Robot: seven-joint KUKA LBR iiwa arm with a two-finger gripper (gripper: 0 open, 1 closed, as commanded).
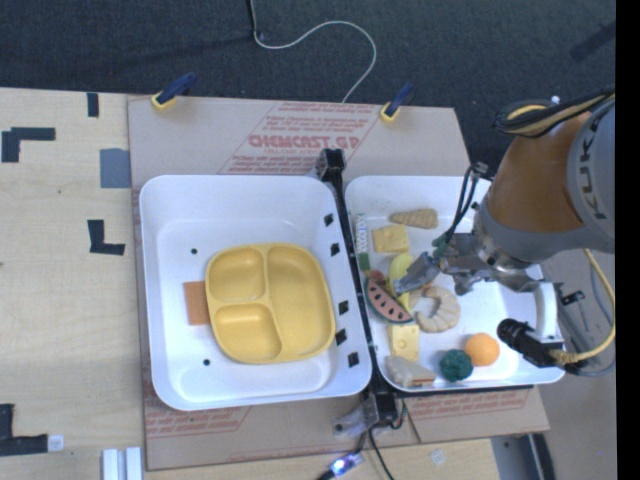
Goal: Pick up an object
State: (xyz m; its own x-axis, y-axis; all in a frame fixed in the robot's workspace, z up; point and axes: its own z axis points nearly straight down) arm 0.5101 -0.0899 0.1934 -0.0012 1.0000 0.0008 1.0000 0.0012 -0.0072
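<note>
1. The bench (60, 268) is light wood, and a brown cardboard sheet (290, 138) lies on it under two white bins.
2. The left bin (165, 208) holds a yellow plate (270, 303) with three parts. The plate sits in the middle of the bin.
3. A small orange-brown card (196, 303) lies flat in the left bin. It touches the left edge of the yellow plate and part of it is tucked under.
4. The right bin (520, 373) holds many small toy foods.
5. A tan bread stick (413, 218) lies near the top of the right bin. Just below it is a yellow cheese block (391, 239).
6. A watermelon slice (387, 300) lies by the left wall of the right bin. A round pale cookie (438, 312) lies just right of it.
7. Below the cookie is a second yellow cheese piece (405, 342). A grey-white lump (407, 371) lies at the bottom edge of the bin.
8. An orange ball (482, 349) and a dark green ball (456, 365) lie side by side at the bottom right, touching or almost touching.
9. The grey and orange arm (540, 183) reaches in from the right, over the right bin.
10. The gripper (418, 277) hangs low above the food, just over the cookie and next to a yellow-green piece (400, 266). I cannot tell if the gripper is open or closed, and I see nothing held in it.
11. Two clips, blue and yellow (172, 90), pin the top edge of the cardboard sheet.
</note>
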